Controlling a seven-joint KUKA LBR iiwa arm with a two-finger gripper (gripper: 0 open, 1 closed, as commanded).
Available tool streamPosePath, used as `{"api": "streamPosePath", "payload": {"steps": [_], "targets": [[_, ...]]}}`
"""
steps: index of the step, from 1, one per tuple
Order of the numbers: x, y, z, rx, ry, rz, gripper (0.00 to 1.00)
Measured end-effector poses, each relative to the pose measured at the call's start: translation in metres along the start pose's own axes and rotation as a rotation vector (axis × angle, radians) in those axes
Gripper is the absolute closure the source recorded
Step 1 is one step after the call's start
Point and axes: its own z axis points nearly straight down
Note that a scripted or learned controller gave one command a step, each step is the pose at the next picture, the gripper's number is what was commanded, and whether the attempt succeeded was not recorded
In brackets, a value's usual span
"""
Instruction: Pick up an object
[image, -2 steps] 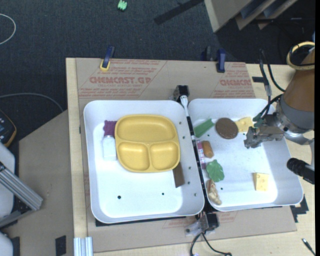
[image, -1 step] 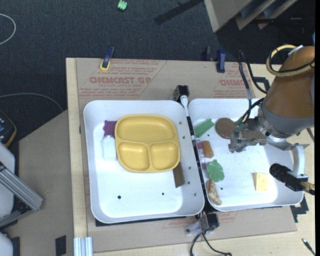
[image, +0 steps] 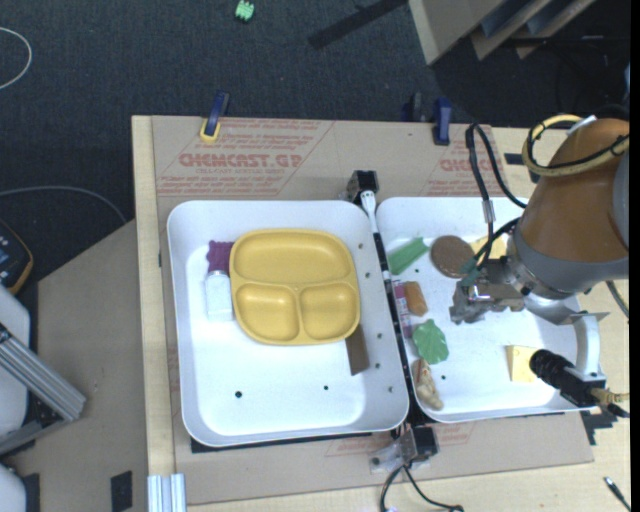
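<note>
The fingers (image: 470, 305) hung over the right bin (image: 470, 405), metal and dark, pointing toward about nine o'clock from the wrist; whether they were apart or together could not be told from the slanted view, and nothing could be seen clamped between them. Just at twelve o'clock from them lay a brown round object (image: 452, 255), and at about seven o'clock a green leafy piece (image: 432, 342) rested on the bin floor. Farther toward ten o'clock sat a second green piece (image: 406, 256), tilted against the left side of that bin, and at nine o'clock a small brown and purple item (image: 409, 298) lay near the wall between the bins. At about seven o'clock, lower down, a tan elongated object (image: 427, 385) lay close to the bin's lower left corner. At four o'clock from the fingers a pale yellow block (image: 520, 362) sat beside a black cylindrical part of the arm. The arm (image: 575, 215) itself, with its orange band, rose at two o'clock over the right side of the bin. In the left bin (image: 270, 410) a yellow divided plate (image: 295, 285) lay, with a purple item (image: 219, 255) and a white object (image: 218, 295) at its nine o'clock edge, and a dark brown strip (image: 357, 352) at its five o'clock corner. Both bins rested on the table (image: 160, 250).
</note>
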Motion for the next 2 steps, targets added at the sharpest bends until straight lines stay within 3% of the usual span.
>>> {"api": "streamPosePath", "payload": {"steps": [2], "targets": [[0.002, 0.007, -0.018, -0.009, -0.003, -0.002, 1.0]]}}
